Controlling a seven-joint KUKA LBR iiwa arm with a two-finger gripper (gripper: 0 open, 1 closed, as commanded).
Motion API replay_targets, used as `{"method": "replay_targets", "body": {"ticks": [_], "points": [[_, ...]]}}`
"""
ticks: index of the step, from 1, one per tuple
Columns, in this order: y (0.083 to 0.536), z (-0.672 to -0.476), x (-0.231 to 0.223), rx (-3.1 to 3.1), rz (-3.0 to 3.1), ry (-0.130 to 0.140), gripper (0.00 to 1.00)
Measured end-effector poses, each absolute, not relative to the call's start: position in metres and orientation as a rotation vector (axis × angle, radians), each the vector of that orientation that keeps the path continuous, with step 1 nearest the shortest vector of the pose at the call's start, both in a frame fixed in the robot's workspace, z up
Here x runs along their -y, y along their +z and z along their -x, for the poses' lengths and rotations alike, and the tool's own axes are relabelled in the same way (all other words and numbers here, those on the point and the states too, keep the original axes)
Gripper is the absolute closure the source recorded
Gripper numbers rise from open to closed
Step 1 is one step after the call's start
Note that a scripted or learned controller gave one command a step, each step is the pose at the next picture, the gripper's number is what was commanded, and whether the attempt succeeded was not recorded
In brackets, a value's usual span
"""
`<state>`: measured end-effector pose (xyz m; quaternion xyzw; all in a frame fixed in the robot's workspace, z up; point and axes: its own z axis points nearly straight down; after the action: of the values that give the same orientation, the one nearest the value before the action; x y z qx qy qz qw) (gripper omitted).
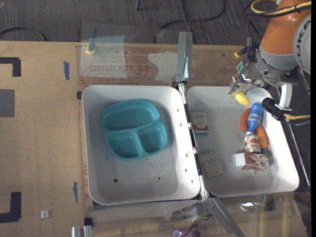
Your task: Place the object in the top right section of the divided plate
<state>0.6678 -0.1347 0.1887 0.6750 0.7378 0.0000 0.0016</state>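
Camera view: looks down at a slant on my bench, two white bins side by side.
My gripper (240, 89): at the far edge of the right bin (222, 179), near its far right corner; I cannot tell how it is set.
Yellow object (242, 99): directly under my gripper tip, touching or nearly so; whether I hold it I cannot tell.
Divided plate (134, 128): teal, lying in the left bin (98, 181), toward its far left part, well apart from my gripper.
Plate sections: one long section along the far side, two smaller ones on the near side.
Blue bottle (255, 116): near the right bin's right edge, just beside an orange item (262, 138).
Other things in right bin: a small carton (199, 122) by the left edge, a brown speckled pad (211, 164) near the near left corner, a red-and-white packet (253, 152) toward the near right.
My arm (284, 33): orange band and grey shell over the bin's far right corner.
Bench (39, 147): tan board with black corner marks and blue tape bits.
Room: dark floor beyond the bench's far edge, black cables lying on it.
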Motion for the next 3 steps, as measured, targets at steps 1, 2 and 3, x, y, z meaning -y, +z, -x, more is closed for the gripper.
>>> {"method": "replay_targets", "body": {"ticks": [1,2,3], "points": [[0.130,-0.667,0.095,-2.160,-2.277,0.001,1.00],[0.185,-0.662,-0.016,-2.236,-2.204,0.003,1.00],[0.150,-0.666,-0.100,-1.973,-2.444,0.001,1.00]]}}
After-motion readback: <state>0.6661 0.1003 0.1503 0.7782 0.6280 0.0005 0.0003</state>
